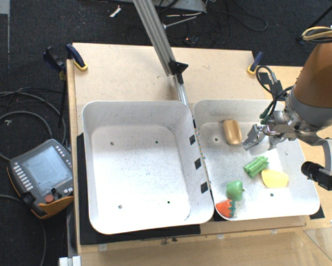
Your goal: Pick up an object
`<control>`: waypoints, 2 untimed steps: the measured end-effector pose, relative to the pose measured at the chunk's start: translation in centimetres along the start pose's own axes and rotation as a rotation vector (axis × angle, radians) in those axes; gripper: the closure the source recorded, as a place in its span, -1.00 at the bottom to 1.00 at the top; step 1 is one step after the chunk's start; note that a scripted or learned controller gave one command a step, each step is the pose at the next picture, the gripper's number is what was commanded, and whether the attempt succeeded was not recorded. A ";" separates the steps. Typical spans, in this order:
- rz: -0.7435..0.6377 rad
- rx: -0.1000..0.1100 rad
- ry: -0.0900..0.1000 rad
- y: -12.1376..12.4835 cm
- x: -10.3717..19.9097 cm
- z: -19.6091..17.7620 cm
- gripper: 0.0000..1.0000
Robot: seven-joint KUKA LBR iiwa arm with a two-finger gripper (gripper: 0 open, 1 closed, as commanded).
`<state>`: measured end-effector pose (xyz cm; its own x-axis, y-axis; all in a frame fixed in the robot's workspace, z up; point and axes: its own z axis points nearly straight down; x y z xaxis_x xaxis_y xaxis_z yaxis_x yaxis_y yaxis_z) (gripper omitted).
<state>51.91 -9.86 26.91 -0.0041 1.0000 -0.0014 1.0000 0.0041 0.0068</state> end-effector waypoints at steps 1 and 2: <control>-0.004 0.005 0.002 1.0 4.6 -0.1 1.00; -0.004 0.009 0.002 2.6 9.4 1.6 1.00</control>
<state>54.52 -0.41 25.28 -0.0079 1.0000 0.0010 1.0000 0.0079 -0.0018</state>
